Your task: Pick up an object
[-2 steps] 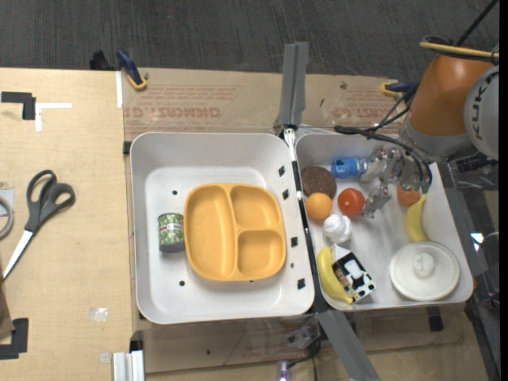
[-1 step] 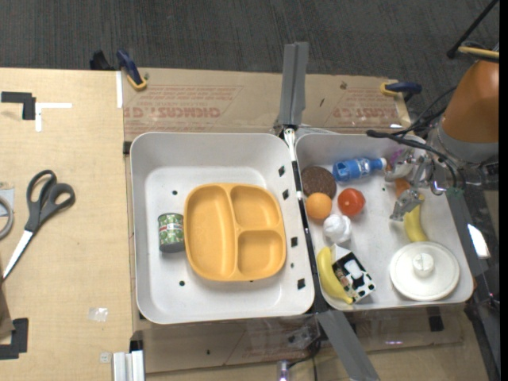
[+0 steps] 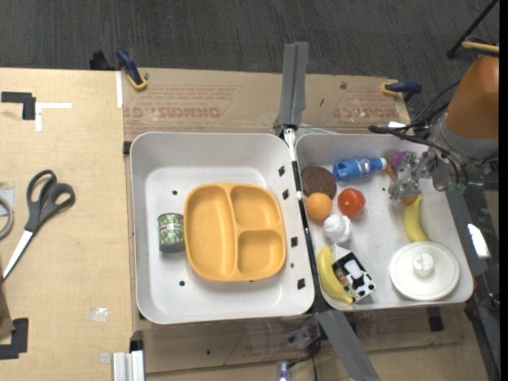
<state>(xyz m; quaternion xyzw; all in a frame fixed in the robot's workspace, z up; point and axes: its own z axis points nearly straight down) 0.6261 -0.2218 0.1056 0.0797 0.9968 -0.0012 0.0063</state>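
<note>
Banana (image 3: 414, 221) lies in the right bin (image 3: 381, 232), its long axis running near to far and its far tip toward the gripper. From the left we see a green can (image 3: 171, 232) beside a yellow divided plate (image 3: 235, 231) in the left bin (image 3: 159, 173), then an orange (image 3: 318, 205), a tomato (image 3: 351, 202) and a blue bottle (image 3: 359, 167) lying crosswise. The gripper (image 3: 406, 179) hangs by the banana's far tip, blurred among cables. We cannot tell whether it is open or closed.
</note>
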